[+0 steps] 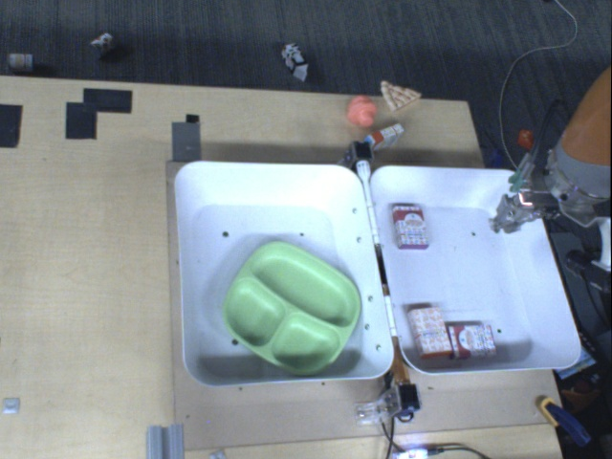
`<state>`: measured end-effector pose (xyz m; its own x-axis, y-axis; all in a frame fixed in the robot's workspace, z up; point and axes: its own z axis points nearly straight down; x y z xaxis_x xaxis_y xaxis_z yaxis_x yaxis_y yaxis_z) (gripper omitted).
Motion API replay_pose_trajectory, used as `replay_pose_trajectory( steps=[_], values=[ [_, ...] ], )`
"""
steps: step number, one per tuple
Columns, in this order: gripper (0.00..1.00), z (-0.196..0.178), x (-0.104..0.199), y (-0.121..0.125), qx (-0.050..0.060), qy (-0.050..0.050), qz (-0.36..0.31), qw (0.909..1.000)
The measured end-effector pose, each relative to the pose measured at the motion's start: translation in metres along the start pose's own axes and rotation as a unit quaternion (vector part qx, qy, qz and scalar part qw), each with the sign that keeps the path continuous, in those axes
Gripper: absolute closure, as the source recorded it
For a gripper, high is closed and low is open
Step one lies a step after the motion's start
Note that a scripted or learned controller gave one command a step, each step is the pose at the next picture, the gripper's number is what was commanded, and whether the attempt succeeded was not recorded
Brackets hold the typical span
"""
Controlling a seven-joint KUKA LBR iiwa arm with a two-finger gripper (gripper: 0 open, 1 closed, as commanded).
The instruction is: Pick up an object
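A green divided plate lies tilted in the left bin. In the right bin a small red and white carton rests near the back left, and two more red cartons lie side by side at the front. My gripper hovers over the right bin's far right side, away from all the cartons. Nothing shows in it.
Behind the bins on the bench sit an orange ball, a pizza-slice toy and a small marker-like item. Black patches mark the bench at the far left. Small bits of clutter lie on the dark floor beyond.
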<state>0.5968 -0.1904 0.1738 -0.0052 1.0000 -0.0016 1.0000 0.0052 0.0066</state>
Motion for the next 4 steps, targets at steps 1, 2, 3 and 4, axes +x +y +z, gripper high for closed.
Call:
replay_pose_trajectory(
  steps=[1,2,3,4],
  values=[
    [0.0,0.001,0.0,-0.001,0.001,0.0,0.0,1.0],
    [0.0,0.087,0.047,-0.032,0.0,0.0,0.0,1.0],
    [0.0,0.081,0.074,-0.103,0.003,0.001,0.001,1.0],
    [1.0,0.07,0.074,-0.101,0.0,0.001,0.001,1.0]
  ],
)
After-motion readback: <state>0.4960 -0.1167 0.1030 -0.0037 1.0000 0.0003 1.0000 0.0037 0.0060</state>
